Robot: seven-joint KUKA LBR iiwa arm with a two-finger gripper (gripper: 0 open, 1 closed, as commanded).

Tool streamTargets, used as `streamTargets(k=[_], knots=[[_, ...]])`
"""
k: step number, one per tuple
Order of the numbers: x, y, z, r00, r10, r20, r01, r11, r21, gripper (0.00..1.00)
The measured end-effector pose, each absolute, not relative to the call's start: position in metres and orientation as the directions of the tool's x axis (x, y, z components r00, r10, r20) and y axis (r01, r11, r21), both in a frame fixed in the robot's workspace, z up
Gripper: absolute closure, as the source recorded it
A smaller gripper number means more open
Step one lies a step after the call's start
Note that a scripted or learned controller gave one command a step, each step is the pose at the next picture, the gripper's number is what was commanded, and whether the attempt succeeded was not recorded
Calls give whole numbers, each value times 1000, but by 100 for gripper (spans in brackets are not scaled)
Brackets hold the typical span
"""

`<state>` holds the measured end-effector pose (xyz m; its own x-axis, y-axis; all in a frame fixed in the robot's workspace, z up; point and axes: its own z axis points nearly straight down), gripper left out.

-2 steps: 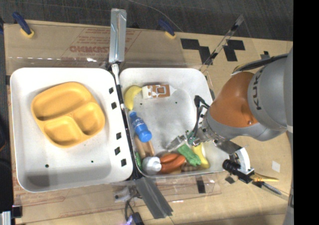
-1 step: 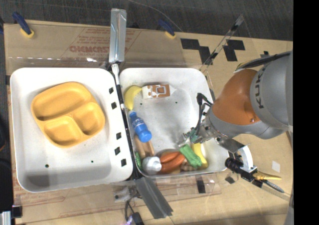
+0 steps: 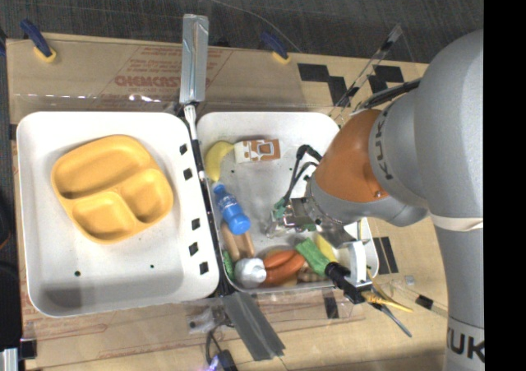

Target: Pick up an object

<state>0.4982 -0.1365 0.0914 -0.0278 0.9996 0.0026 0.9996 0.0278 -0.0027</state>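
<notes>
Item: gripper [image 3: 289, 215], low inside the right bin [image 3: 271, 124] near its right wall, fingers hidden under the wrist and wiring, so spread or pressed together cannot be told, and nothing is seen pinched. Nearest candidates lie just toward the bin's near edge: a green piece [image 3: 312, 256] and an orange-red sausage-like piece [image 3: 281, 262] with its long axis running left-right; a blue bottle [image 3: 231, 210] lies to the left, slanted. The near corner is crowded, walls close; open floor sits mid-bin.
</notes>
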Motion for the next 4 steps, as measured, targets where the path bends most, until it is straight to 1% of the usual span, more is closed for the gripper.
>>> streamTargets(k=[1,2,3,4], knots=[[498,-137,92,-27,1000,2,1000,27,-2,0],[501,-154,108,186,983,0,983,-186,-3,0],[478,-171,92,141,990,3,990,-141,0,0],[478,-121,101,-103,995,-14,995,103,8,0]])
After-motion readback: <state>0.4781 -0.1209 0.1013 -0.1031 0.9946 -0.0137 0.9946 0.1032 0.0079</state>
